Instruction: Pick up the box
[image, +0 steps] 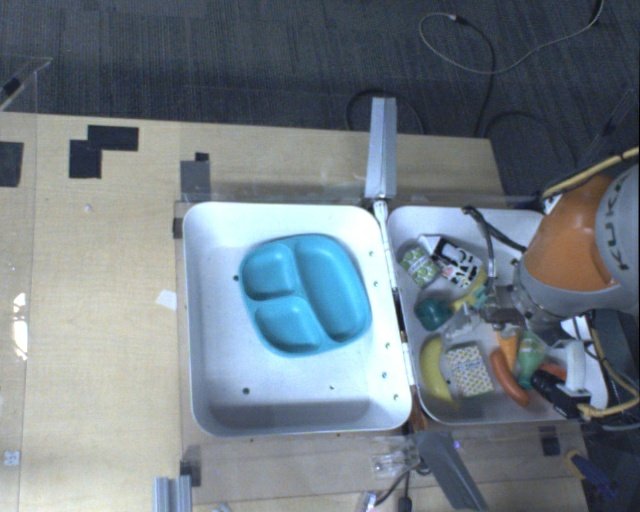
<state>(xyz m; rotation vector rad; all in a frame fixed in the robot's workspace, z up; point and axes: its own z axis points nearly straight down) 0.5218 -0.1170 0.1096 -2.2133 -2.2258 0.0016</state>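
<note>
Lowest in the view, the right bin (432, 410) holds a crowd of small things: a yellow banana (433, 368) along its left wall, a patterned box (467, 370) just beside the banana, and an orange carrot (508, 380) to the box's right. Higher up sit a dark green round thing (433, 313), a small can (416, 263) with a green label, and a black-and-white packet (456, 262). The arm (575, 250), grey with an orange band, reaches in from the right, and its gripper (490, 305) hangs low over the middle of this bin, above the box and near the green round thing; whether it is wide or narrow I cannot tell. The left bin (210, 330) carries a blue divided plate (303, 292) with three compartments, lying flat near its centre
</note>
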